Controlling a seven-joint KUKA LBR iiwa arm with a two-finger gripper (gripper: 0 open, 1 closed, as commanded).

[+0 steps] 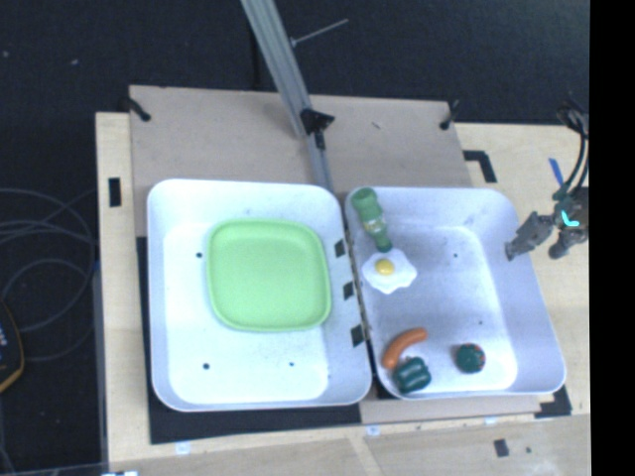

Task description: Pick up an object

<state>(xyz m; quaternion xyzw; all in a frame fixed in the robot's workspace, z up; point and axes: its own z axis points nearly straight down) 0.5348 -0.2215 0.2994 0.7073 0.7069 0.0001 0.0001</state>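
In the right bin (pixel 496 296) lie a green bottle (pixel 370 216) at the top left, a fried egg toy (pixel 388 272) just below it, an orange-red sausage (pixel 404 344), a dark green pepper (pixel 411 373) and a small green round item with a red spot (pixel 470 358) near the front. My gripper (pixel 542 236) hangs at the right rim of that bin, with its two dark fingers spread and nothing between them. It is well to the right of all the objects.
The left bin (pixel 179 296) holds a light green square plate (pixel 268 274). A grey metal pole (pixel 281 58) slants from the top down to the gap between the bins. The wooden bench (pixel 397 127) extends behind both bins.
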